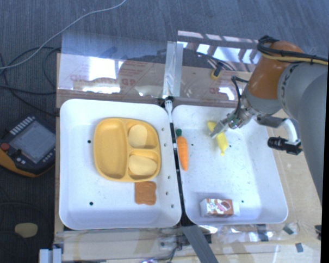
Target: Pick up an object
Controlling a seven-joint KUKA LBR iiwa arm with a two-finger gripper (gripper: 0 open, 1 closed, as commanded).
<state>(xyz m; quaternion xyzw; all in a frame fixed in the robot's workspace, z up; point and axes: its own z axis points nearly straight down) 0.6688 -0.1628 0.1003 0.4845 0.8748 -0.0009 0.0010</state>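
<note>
Banana: yellow, lying in the right bin, just under the gripper.
Fingers: cannot tell whether open or closed.
Advice: straddle the banana's narrow width before squeezing.

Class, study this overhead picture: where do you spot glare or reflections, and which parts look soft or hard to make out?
In the camera view, bright glare streaks the clear panels behind both bins; the white right bin looks bright and washed, with only faint shadows; the gripper over the yellow object is small and blurred; the carton has an illegible label.

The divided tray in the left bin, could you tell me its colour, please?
Yellow-orange, plain; the divided tray shows best in the camera view.
</note>
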